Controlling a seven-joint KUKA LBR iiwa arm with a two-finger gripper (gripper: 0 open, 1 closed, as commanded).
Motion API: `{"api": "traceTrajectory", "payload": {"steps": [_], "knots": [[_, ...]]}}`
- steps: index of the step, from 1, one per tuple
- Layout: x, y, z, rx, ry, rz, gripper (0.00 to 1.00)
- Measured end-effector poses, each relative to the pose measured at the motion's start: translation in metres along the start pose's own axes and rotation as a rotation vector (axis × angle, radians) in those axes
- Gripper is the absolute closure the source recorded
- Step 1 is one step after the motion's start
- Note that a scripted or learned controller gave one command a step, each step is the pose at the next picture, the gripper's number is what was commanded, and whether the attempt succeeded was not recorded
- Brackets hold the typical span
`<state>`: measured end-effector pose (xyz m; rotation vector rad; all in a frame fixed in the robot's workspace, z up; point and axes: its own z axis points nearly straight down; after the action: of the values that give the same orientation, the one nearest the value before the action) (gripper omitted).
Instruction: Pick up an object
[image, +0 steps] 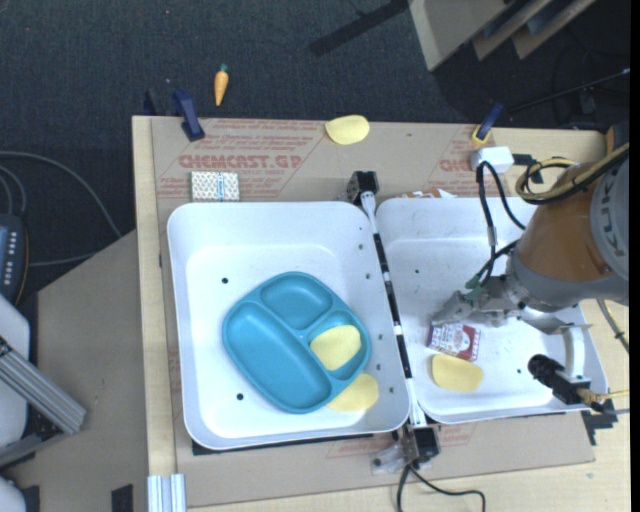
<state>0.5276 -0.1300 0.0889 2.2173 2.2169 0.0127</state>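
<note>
At right of centre, the end effector (470, 308) sits low in the right bin (440, 225), just above a small red-and-white packet (455, 340); its state I cannot tell. A yellow piece (457, 374) lies just below the packet. The left bin (200, 290) holds a blue divided plate (275, 345).

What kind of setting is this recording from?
Likely a robotics lab bench: a grey arm reaching into two white bins, cables across a clamped board, toy-like blue tray.
</note>
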Motion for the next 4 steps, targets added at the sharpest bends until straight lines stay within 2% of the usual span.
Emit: {"api": "traceTrajectory", "payload": {"steps": [1,2,3,4], "knots": [[-0.026,-0.045,-0.062,0.009,-0.003,0.001,0.00],[0.008,-0.018,0.002,0.008,0.000,-0.001,0.00],[-0.052,-0.033,-0.016,0.008,-0.004,0.002,0.00],[0.015,0.001,0.005,0.009,-0.001,-0.003,0.00]]}}
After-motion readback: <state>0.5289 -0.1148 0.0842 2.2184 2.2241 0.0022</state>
